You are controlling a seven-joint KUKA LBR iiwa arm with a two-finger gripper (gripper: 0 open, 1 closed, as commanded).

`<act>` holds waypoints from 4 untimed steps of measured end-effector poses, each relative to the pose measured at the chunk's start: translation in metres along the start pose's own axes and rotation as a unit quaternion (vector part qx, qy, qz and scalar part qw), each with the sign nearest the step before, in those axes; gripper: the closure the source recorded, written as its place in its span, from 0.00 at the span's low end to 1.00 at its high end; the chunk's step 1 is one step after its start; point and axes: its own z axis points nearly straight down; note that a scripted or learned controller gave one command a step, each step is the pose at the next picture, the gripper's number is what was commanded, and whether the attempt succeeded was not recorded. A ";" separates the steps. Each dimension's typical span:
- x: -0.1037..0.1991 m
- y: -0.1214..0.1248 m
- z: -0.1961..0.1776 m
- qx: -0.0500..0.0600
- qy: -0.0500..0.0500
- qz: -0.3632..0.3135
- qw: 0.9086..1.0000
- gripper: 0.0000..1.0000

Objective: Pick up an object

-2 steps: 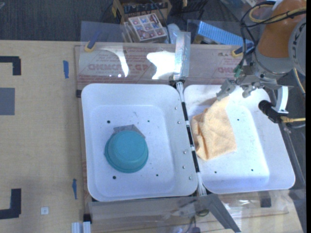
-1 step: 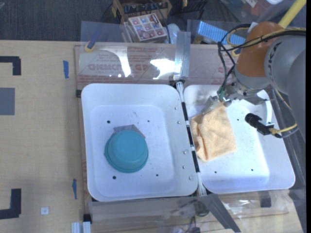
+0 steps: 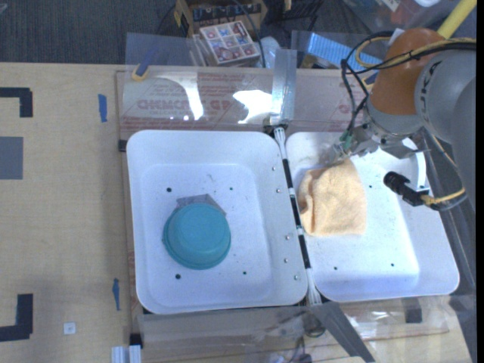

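1. The task is to pick up an object, and I judge that it is in its middle part. My gripper [image 3: 346,148] is low in the right bin [image 3: 393,267], at the upper corner of the yellow cloth [image 3: 333,200].

2. The cloth looks drawn up to a point at that corner, just under my gripper, while the rest of it spreads down toward the wall between the two bins. This shape makes me think that the corner is pinched and a little lifted, but most of the cloth seems to rest on the floor of the bin. So the lift, if it has begun, is not finished.

3. What is left, as I judge it: to raise the whole cloth free of the bin. If the pinch is only on a thin edge, the cloth may slip out on the way up.

4. About my gripper itself: it is small and partly covered by my own wrist and cables, so I cannot tell how wide it stands. It meets the top corner of the cloth, but I cannot say with certainty that the cloth is held.

5. The other possible object, a teal bowl [image 3: 197,236], stands upside down in the left bin [image 3: 151,153], well apart from my gripper, with a grey scrap [image 3: 198,200] just behind it. Nothing touches it.
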 end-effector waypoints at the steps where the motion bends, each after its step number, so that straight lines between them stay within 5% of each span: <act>1: 0.001 -0.001 0.001 0.002 0.002 0.000 1.000 0.00; 3: 0.015 0.002 0.012 0.004 0.000 0.001 1.000 0.00; 4: 0.016 0.004 0.001 0.001 0.001 0.001 1.000 1.00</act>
